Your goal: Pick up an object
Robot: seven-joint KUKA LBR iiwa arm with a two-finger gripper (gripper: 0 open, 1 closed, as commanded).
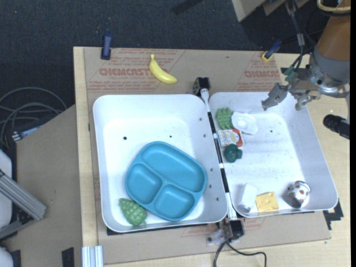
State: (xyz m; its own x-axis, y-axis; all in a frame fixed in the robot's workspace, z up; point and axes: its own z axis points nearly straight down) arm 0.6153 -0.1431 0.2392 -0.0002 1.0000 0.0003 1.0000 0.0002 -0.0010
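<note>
We are seeing two white bins (pixel 105 115), the left one carrying a light blue divided plate (pixel 165 179) and, near its front edge, a bumpy green toy (pixel 132 211). In the right bin (pixel 311 143) we are noting a pale green piece (pixel 223 117), a white object (pixel 245 122), a dark green lump (pixel 232 153), a yellow block (pixel 266 202) and a white-and-red ball (pixel 298 193). A yellow banana (pixel 161 71) is lying on the tan, red-lettered board (pixel 133 65). The arm is showing grey with an orange band (pixel 336 35).

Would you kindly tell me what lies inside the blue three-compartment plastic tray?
All three compartments of the blue three-compartment plastic tray look bare. The white bin floor beneath it is covered, so anything underneath is hidden.
</note>
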